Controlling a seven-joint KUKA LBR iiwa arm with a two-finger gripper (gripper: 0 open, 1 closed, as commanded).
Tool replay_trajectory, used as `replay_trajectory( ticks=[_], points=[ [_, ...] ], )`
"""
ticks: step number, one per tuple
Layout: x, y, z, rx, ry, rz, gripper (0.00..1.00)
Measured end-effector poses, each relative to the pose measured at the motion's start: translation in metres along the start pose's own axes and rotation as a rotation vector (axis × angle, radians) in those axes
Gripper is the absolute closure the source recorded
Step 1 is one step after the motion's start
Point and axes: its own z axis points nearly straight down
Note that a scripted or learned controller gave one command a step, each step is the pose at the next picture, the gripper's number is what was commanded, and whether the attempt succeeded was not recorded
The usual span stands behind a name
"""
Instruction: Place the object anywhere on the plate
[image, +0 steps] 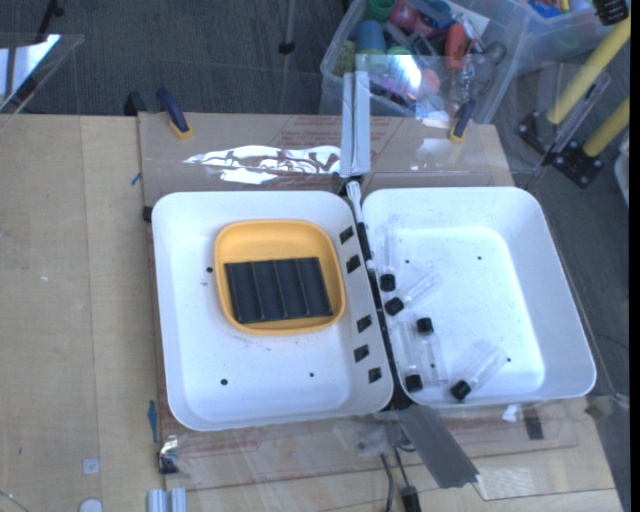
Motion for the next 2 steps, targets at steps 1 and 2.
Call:
replay_trajectory(
  ticks=[1,2],
  points=[
    [-0.004,0.010,0.007,-0.001,-0.002,-0.292,1.00],
    [0.006,0.007,0.001,0.000,-0.003,-0.526,1.00]
  ],
)
